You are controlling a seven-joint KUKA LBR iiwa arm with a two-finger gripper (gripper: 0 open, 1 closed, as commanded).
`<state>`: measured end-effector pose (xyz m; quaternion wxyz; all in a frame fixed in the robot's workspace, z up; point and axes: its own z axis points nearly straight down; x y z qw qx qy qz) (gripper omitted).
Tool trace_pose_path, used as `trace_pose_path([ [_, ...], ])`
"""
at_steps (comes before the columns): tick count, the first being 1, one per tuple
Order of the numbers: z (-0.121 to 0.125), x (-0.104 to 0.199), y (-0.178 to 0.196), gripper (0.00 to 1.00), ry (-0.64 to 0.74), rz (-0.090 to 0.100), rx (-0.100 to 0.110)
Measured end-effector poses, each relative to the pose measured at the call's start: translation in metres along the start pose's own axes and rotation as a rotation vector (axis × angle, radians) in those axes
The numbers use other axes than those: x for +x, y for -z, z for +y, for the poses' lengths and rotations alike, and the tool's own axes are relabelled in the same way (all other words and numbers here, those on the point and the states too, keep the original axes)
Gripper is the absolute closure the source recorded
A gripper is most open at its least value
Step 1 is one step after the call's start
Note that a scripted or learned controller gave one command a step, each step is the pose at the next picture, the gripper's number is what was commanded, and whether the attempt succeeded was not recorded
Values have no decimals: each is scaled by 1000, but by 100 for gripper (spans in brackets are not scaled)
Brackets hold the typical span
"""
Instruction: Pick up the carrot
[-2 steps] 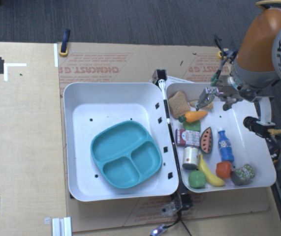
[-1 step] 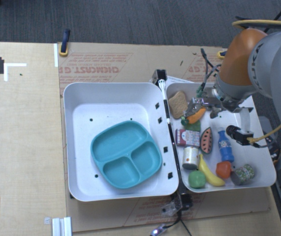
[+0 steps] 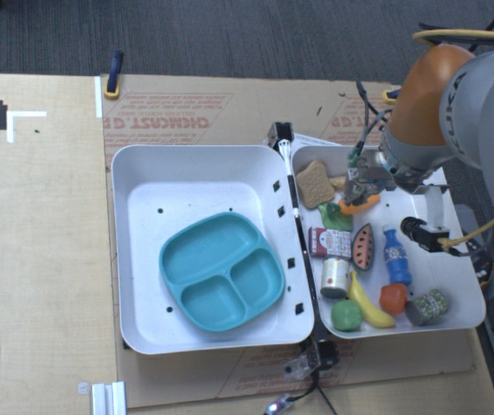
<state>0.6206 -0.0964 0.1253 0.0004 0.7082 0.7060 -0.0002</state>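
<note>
The carrot (image 3: 361,204) is a small orange piece with a green top (image 3: 336,218), lying in the upper part of the right bin (image 3: 454,271). My gripper (image 3: 364,182) hangs right over the carrot's orange end, at or just touching it from above. The grey arm with its orange band (image 3: 428,85) reaches in from the right and hides the bin's far right corner.
Beside the carrot are a toast slice (image 3: 314,184), a maroon-labelled can (image 3: 331,243), a watermelon slice (image 3: 362,246) and a blue bottle (image 3: 394,256). Further forward lie a silver can (image 3: 336,277), a banana (image 3: 368,303) and several other small toys. The left bin (image 3: 143,197) holds a teal divided plate (image 3: 221,271).
</note>
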Motion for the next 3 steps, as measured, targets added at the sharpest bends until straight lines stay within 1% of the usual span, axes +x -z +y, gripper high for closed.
trace_pose_path([
  [1, -1, 0, -1, 0, 0, 0, 2],
  [2, 30, -36, -33, 0, 1, 0, 0],
  [3, 30, -36, -23, 100, 2, -1, 1],
])
